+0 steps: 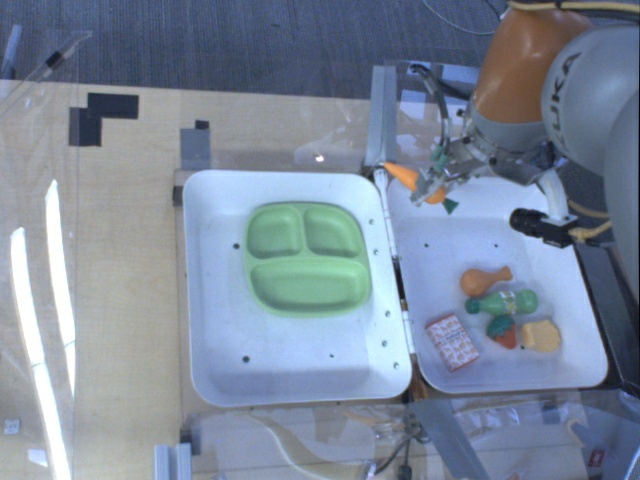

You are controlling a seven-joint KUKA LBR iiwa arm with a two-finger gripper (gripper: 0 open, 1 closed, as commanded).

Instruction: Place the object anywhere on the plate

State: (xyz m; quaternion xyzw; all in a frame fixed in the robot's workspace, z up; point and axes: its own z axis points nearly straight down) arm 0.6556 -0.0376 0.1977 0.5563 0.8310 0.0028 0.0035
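Gripper [432, 181] closed on carrot [413, 181] over right bin's [590, 353] far-left corner; green plate [305, 259] in left bin [215, 368].

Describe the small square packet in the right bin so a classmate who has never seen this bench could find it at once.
Start at the right bin, one of two white bins side by side. Toys cluster at its near end; the packet is the leftmost. It is flat, square and red-and-white patterned, unlike the rounded orange, green and yellow toys beside it.
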